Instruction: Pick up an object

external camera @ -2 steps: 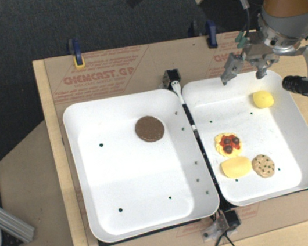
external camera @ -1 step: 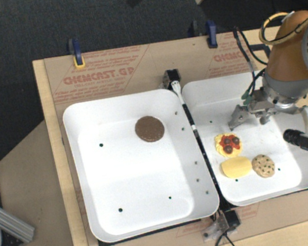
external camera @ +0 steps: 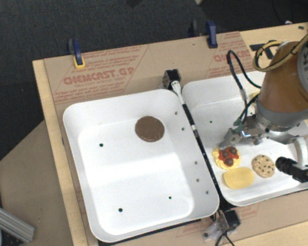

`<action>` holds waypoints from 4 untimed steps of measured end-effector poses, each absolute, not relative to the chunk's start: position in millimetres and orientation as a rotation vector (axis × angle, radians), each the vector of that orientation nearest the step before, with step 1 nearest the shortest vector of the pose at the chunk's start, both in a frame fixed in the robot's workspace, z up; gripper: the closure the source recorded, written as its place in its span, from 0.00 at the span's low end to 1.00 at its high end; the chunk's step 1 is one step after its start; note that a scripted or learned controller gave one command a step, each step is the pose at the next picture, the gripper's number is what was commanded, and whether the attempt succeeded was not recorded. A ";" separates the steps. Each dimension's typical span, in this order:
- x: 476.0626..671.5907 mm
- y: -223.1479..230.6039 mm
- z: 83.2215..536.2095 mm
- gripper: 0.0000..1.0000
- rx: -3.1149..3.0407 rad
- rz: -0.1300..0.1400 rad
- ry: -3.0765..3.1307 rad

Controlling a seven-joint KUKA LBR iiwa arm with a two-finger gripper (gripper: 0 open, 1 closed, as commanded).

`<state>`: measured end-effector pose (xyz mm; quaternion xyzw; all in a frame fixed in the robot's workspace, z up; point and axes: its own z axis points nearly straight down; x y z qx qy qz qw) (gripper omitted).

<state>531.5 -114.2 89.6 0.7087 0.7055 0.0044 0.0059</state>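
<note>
Arm (external camera: 289,87) reaches in from the right over the right bin (external camera: 214,94). Gripper (external camera: 234,136) hangs low above that bin's near-left part. Can't tell if it's apart or together; nothing visibly clamped.

Nearest thing: small red-and-yellow toy (external camera: 227,156), just near and slightly left of the gripper tip, close to the divider betw. the bins. It looks roughly round, no clear long axis, so jaw angle prob. matters little. The move turns on this offset: gripper needs a short shift toward the near side, then down. As it stands the tip seems to sit at the toy's far edge, not centred, so a straight drop could clip the rim and push it.

Other items in same bin: yellow piece (external camera: 238,178) nearer still, and cookie (external camera: 262,166) to the right of it, near-right of the gripper. All three are clustered, toy and yellow piece almost touching, so crowding is a risk.

Left bin (external camera: 90,160) holds a brown disc (external camera: 150,129), well apart from the gripper, far-left across the divider. Not the likely target.
</note>
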 end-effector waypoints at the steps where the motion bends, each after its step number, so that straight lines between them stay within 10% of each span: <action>1: 501.4 -94.3 90.2 0.00 2.215 0.014 2.207; 3: 485.7 -102.4 373.6 0.00 2.208 0.019 2.209; 4: 485.3 -100.8 374.6 1.00 2.216 0.003 2.219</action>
